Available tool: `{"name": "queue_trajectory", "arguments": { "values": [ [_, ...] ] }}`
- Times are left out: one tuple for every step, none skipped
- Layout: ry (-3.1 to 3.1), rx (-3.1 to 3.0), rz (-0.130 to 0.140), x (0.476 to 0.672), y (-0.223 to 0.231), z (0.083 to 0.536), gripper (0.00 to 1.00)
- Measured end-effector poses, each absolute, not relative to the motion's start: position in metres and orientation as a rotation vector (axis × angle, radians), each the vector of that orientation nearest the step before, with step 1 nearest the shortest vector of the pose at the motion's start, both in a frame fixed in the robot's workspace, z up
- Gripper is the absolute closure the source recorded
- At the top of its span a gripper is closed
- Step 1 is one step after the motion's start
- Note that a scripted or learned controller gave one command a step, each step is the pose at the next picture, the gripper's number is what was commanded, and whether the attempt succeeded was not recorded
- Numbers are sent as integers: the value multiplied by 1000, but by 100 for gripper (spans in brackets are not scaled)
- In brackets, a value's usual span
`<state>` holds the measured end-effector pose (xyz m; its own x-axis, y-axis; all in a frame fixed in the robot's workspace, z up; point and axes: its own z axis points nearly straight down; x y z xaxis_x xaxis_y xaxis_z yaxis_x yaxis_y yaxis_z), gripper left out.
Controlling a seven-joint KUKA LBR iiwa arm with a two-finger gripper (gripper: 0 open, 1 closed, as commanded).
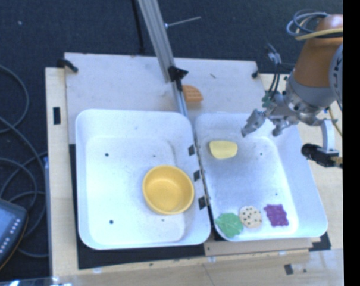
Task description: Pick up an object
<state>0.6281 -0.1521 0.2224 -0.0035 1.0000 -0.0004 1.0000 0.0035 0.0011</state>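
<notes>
The two-finger gripper (265, 127) is seen spread apart, holding nothing, above the far edge of the right shallow white bin (299, 186). A pale yellow rounded lump (223, 149) lies in that bin, near the gripper but apart.

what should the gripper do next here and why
Probably shift toward the view's left and lower over the pale yellow object. The gripper sits open above the right bin's far edge with nothing between its fingers, and that object lies alone, nearest to it, with bare floor around it. The three small items at the near edge are packed closer together.
</notes>
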Motion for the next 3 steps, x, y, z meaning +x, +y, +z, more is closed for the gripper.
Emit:
{"name": "queue_trajectory", "arguments": {
  "values": [
    [2225,2216,0,628,-152,222,0],
    [2223,2223,-8,624,-155,160,0],
    [2220,2224,-7,623,-157,107,0]
  ]
}}
